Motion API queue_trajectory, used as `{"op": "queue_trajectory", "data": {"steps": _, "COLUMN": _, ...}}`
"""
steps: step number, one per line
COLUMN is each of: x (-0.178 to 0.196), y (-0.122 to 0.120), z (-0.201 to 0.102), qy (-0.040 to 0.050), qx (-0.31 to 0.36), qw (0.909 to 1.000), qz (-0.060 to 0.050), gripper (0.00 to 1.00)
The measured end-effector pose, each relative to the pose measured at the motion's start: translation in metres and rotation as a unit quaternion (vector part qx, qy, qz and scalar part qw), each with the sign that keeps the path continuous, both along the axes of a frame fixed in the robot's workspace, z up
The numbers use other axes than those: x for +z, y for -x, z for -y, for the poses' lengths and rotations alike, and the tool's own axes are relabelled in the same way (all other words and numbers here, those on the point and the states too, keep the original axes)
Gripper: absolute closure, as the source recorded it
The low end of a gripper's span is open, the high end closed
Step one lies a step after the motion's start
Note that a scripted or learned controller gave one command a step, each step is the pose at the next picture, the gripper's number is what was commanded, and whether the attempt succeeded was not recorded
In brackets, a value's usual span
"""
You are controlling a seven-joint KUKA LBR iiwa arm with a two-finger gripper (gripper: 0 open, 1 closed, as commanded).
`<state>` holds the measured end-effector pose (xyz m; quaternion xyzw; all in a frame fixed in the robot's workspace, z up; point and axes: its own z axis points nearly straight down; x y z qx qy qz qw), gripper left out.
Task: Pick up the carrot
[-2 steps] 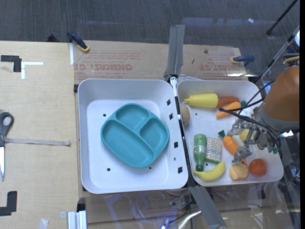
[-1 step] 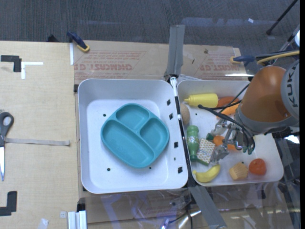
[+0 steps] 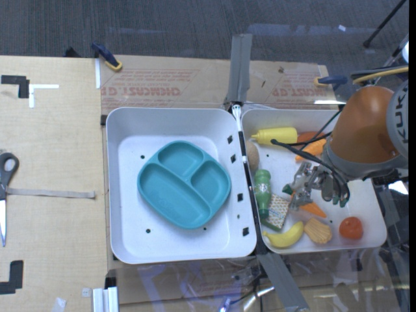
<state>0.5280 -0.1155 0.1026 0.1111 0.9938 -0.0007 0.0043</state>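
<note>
Nearest you, along the front wall of the right bin [image 3: 370,242], you have a banana [image 3: 285,237], a ridged tan piece of food [image 3: 318,230] and a tomato [image 3: 351,227] in a row. Just behind them lies the carrot [image 3: 314,208], a small orange piece on the bin floor, with a speckled packet [image 3: 277,211] to its left.

The gripper [image 3: 301,190] hangs right over that spot, its tips just above and to the left of the carrot. You cannot tell from here whether the fingers are spread or pressed together, and nothing is seen between them.

Left of the gripper a green bottle [image 3: 262,191] lies lengthwise near the wall between the bins. Further back you see a yellow bottle [image 3: 276,135] lying on its side, and beside it another orange piece [image 3: 314,147] half hidden under the arm's orange band [image 3: 364,125].

In the left bin [image 3: 123,194] a blue divided plate [image 3: 184,184] sits in the middle, well apart from everything in the right bin. Scissors [image 3: 5,181] lie on the bench at the far left.
</note>
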Motion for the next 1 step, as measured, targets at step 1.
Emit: {"op": "queue_trajectory", "data": {"steps": 1, "x": 0.0894, "y": 0.0405, "z": -0.0655, "qy": -0.0014, "qx": -0.11, "qw": 0.994, "qz": -0.002, "gripper": 1.0}}
